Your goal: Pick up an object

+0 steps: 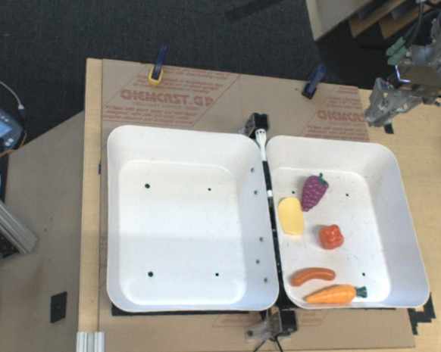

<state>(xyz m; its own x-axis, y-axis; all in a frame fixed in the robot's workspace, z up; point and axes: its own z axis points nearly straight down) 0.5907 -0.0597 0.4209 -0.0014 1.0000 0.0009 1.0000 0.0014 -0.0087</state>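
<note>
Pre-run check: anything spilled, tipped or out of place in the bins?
Nothing stands out. Grapes, yellow piece, red piece, sausage and carrot all lie inside the right bin. The end effector is beyond its far corner.

Two white bins (120,201); five toy foods (291,216)

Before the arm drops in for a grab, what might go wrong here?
The sausage and carrot lie side by side near the right bin's front wall, so a grab there may nudge both or clip the wall. The yellow piece sits against the divider, leaving little finger room. The gripper hangs outside the bin, so nothing is aligned yet.
</note>
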